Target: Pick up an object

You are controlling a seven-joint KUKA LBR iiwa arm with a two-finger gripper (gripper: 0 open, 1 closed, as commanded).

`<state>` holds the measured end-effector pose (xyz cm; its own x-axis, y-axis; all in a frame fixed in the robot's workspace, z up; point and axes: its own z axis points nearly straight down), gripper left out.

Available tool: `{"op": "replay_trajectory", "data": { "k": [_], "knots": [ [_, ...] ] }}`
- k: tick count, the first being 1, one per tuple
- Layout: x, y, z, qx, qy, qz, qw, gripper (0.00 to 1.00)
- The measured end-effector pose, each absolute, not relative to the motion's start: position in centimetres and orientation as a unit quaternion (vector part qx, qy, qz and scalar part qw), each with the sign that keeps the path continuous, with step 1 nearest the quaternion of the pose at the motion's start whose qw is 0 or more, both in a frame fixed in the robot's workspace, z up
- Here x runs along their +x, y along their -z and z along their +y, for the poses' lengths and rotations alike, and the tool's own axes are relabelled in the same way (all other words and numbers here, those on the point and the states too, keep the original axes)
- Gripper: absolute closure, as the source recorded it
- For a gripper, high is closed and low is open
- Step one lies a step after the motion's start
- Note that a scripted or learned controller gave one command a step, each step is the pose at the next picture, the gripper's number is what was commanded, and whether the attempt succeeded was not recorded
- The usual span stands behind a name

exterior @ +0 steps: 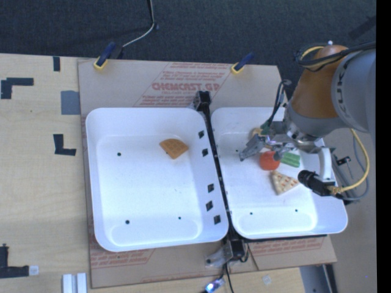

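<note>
Gripper (258, 146) low over the right bin (244, 218), fingers (249, 150) spread apart and pointing toward eight o'clock, nothing between them. Wrist bent down from the orange band (314, 93) at one o'clock, grey arm (360, 90) entering from three o'clock. Just beside the fingertips, at four o'clock: a red round object (269, 160), touching a green piece (291, 160). Further toward five o'clock, a tan wedge (283, 182). Well apart at nine o'clock, in the left bin (104, 163), an orange-brown piece (174, 148) lying alone.
</note>
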<state>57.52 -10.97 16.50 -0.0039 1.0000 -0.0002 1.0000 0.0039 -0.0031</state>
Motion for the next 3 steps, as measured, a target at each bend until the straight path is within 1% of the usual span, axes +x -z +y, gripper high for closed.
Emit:
{"op": "replay_trajectory", "data": {
  "k": [1, 2, 3],
  "knots": [
    [57.34, -17.93, -11.09, -0.707, -0.0008, -0.708, 0.001, 1.0],
    [57.33, -17.88, -11.08, -0.707, -0.0011, -0.708, 0.001, 0.0],
    [57.32, -18.84, -11.05, -0.706, -0.0014, -0.708, 0.002, 1.0]
  ]
}}
